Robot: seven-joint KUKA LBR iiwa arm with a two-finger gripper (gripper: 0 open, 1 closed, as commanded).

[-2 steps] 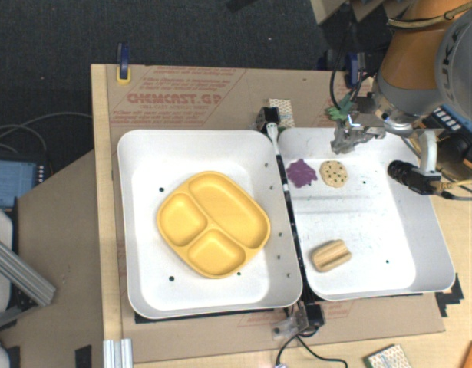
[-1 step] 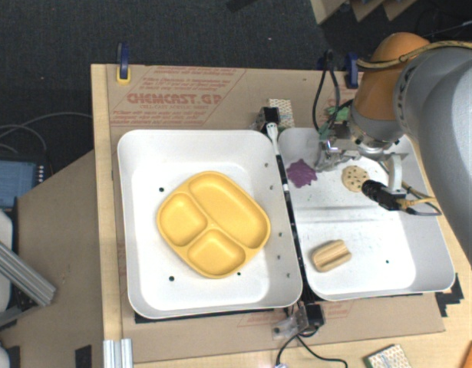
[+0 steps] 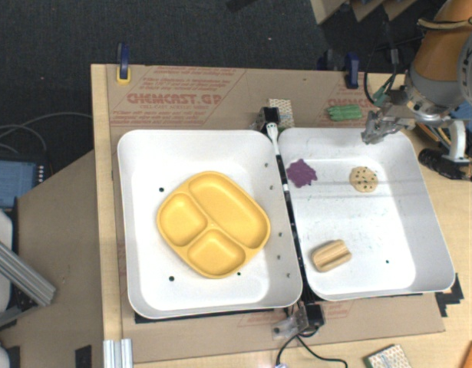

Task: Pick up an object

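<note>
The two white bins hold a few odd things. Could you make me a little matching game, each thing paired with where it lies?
Things:
1. yellow divided plate
2. purple piece
3. round cookie
4. tan bread roll

Places:
A. right bin, lower middle of its floor
B. right bin, upper part, towards the arm's side
C. left bin, middle
D. right bin, upper part, close to the wall shared with the left bin

Pairs: 1-C, 2-D, 3-B, 4-A

The gripper is over the right bin's top edge, apart from all four.
</note>
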